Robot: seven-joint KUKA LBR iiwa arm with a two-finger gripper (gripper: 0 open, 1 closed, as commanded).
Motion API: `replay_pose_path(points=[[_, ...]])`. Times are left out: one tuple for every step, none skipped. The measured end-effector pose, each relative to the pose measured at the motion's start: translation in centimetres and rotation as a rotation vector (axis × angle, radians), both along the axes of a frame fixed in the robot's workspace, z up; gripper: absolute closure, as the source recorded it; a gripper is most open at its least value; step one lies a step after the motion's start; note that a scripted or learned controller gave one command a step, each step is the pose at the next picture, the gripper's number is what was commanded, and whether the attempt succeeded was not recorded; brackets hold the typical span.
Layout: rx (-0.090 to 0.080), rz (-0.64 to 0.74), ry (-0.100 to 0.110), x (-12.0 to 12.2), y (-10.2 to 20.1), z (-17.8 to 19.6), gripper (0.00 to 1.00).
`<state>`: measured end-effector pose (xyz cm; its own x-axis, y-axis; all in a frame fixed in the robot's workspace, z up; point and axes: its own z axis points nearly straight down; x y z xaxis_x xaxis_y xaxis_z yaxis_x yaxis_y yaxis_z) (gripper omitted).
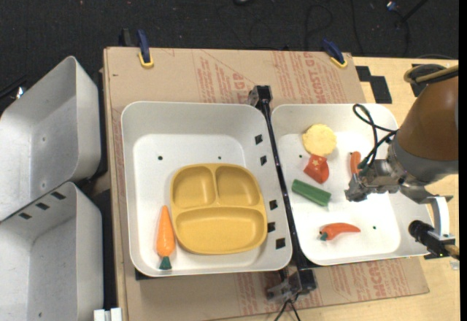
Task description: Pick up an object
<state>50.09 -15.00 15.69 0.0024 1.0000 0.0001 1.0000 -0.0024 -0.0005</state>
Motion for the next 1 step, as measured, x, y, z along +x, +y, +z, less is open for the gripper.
replay_pose_path(points=[[-0.002, 0.004, -0.005, 0.67, -0.64, 4.64, 1.00]])
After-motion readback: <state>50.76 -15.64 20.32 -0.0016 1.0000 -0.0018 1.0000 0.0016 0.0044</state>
